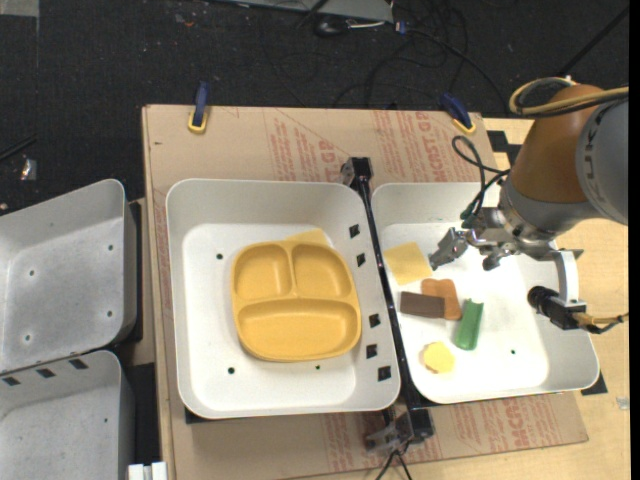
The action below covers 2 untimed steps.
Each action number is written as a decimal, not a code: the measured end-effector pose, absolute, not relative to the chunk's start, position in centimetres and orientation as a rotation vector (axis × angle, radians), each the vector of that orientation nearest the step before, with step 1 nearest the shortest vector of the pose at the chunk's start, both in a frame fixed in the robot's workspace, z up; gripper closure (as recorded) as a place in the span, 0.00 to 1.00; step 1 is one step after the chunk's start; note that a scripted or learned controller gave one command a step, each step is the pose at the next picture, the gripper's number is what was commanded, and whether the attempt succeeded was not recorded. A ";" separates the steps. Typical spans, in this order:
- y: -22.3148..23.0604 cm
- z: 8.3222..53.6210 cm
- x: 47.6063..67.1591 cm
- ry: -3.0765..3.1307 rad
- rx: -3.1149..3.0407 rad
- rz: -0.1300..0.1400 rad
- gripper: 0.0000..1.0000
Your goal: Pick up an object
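The bench (260, 133) carries two shallow white bins side by side. The left bin (195, 268) holds a yellow divided tray (296, 301). Over the right bin (520, 363) the grey arm (575, 163) reaches in, its claw (468, 246) hanging above the bin's upper part, grasping nothing; whether it is released or clenched cannot be told. Below it lie a pale yellow block (407, 262), a brown block (422, 304) touching an orange-brown piece (442, 295), a green object (467, 325) and a small yellow object (437, 357).

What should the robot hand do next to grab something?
Probably drop straight down. The gripper hangs above the right bin holding nothing, with the pale yellow square and the brown block lying close beside it.
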<state>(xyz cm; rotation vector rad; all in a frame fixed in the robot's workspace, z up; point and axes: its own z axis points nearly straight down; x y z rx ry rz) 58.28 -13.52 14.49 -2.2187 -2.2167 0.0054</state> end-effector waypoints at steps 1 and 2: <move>-13.4 9.1 58.2 -2.217 -2.220 0.004 0.00; -13.5 10.5 58.3 -2.220 -2.225 -0.001 1.00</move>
